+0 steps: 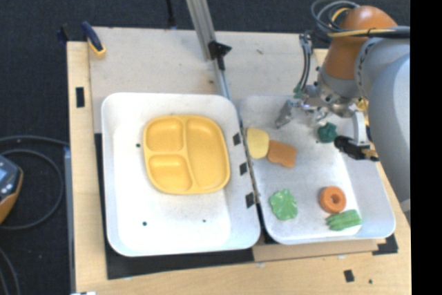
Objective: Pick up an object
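end effector over the right bin's far side

just below my end effector (302, 109) lie the yellow piece (257, 143) and orange-brown block (282, 154), touching. nearer still: light green leaf (283, 205), orange ring (333, 199), green pod (344, 220). a dark green piece (326, 130) sits beside it. i cannot tell its grip state.

Yellow tray (186, 154) – L bin (124, 217).

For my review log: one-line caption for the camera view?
Gripper hangs over the right bin above toy foods; yellow divided plate sits in the left bin.
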Robot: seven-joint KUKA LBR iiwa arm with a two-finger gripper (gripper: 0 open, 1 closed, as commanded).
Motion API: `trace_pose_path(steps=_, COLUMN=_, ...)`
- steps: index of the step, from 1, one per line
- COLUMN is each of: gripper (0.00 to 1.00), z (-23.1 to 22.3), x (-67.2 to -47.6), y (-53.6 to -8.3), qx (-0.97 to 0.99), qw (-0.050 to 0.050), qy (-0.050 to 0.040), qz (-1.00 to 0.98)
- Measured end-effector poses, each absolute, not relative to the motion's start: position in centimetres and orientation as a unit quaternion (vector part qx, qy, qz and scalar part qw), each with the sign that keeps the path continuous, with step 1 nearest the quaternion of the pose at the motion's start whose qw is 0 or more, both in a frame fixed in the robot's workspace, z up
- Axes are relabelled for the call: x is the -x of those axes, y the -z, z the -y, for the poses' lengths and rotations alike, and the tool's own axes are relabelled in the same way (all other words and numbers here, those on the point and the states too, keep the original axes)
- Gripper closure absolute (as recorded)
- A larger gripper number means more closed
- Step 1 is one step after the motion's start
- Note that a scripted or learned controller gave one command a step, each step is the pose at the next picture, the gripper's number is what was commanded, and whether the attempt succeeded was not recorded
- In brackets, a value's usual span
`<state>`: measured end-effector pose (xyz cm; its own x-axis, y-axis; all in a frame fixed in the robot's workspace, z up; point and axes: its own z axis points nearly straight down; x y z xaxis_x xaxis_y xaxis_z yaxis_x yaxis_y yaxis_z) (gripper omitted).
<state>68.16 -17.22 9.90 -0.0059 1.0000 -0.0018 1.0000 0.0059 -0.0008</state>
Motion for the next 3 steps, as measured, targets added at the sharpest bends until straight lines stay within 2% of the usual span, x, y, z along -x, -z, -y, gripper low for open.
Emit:
trace_pose_path(steps=1, gripper=1.0, z=17.4, x=-68.3, y=-11.4, qx=-0.704, qw=0.005, qy=-0.0001, qz=-0.71)
trace_pose_path(steps=2, gripper=1.0, z=17.8, x=-68.8, y=-18.0, qx=-0.705, qw=0.004, qy=-0.0021, qz=-0.709)
trace_pose_path(steps=3, gripper=1.0, z=17.7, x=-68.8, y=-22.5, qx=-0.705, qw=0.003, qy=-0.0019, qz=-0.709)
